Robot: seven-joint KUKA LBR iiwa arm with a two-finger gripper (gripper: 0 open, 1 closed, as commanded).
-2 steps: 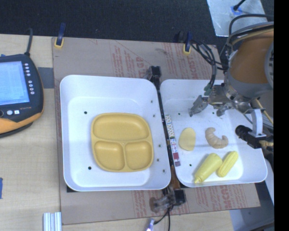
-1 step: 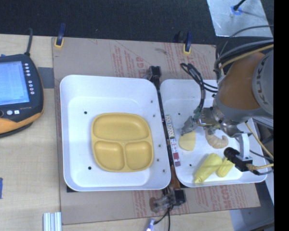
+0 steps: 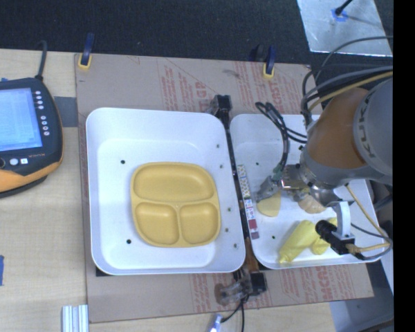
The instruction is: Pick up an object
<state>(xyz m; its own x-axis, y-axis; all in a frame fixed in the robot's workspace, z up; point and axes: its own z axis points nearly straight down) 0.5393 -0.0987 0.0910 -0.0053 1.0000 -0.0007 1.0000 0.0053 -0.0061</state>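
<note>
While looking down on the bench, can see two white bins side by side on a brown cardboard sheet (image 3: pixel 159 75). Can find the gripper (image 3: pixel 281 184) low inside the right bin (image 3: pixel 252 133), near its middle, at the end of the grey arm (image 3: pixel 339 133) with the orange band. Cannot tell if open or closed, because of the wrist covering most of it; cannot see anything held.

Just beside the gripper, toward the front, a small pale yellow piece (image 3: pixel 268 206) on the bin floor; touching or not, impossible to say. Under the wrist, a tan piece (image 3: pixel 310 203), partly hidden. Nearer the front edge of the same bin, a long yellow-green object (image 3: pixel 299 239), lying flat, a little apart from the gripper.

In the left bin (image 3: pixel 104 151), a yellow plate (image 3: pixel 176 204) with three compartments, flat in the middle, well apart from the gripper.

Left of the bins, on the wooden bench (image 3: pixel 28 254), a control tablet (image 3: pixel 17 133) with a lit screen. At the far edge of the cardboard, a left clamp (image 3: pixel 86 52) and a right clamp (image 3: pixel 268 59).
</note>
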